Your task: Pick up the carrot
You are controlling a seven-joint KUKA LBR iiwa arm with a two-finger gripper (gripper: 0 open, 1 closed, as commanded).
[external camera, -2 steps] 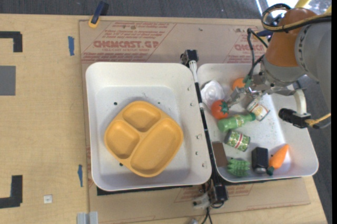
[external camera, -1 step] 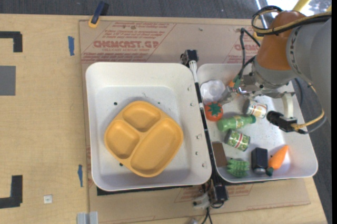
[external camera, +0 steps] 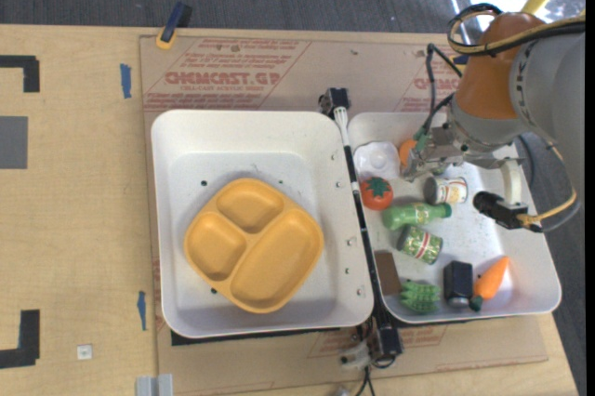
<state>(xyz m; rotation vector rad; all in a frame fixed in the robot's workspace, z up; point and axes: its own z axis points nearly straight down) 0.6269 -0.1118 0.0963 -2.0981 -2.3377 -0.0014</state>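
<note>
The carrot [external camera: 493,276], orange with a paler tip, lies in the near right corner of the right bin [external camera: 544,278], beside a small black block [external camera: 457,281]. My gripper [external camera: 429,162] hangs low over the far middle of that bin, well away from the carrot. A small orange piece [external camera: 406,152] sits right against the gripper's left side, and a small jar [external camera: 448,191] lies just in front of it. The wrist hides how the gripper stands.
The right bin also holds a white item [external camera: 372,158], a tomato [external camera: 376,192], a green bottle [external camera: 416,216], a green can [external camera: 420,244], a leafy green toy [external camera: 418,295] and a brown bar [external camera: 386,271]. A yellow divided plate [external camera: 253,244] lies in the left bin [external camera: 177,143].
</note>
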